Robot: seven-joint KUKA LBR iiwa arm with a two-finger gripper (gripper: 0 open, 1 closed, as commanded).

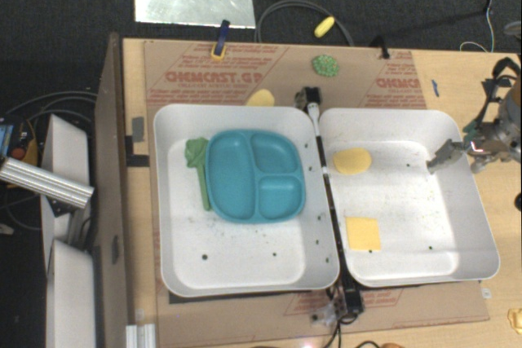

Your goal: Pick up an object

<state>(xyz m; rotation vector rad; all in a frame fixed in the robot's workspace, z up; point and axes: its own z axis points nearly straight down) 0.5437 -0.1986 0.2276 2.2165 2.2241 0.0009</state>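
In the right bin [457, 257] lie two yellow objects: a round yellow piece [352, 160] near the bin's far left corner and a flat yellow square [363, 233] nearer the front. The gripper [463, 151] hovers over the right rim of this bin, well to the right of both pieces, and I see nothing held in it. The left bin [236, 261] holds a teal divided plate [254, 175] with a green leafy item [198, 159] along the plate's left side.
On the cardboard behind the bins sit a green knobbly ball [325, 65] and a yellow piece [261, 99] at the left bin's far rim. A black divider clamp [311, 100] stands between the bins. Cables run behind the bench.
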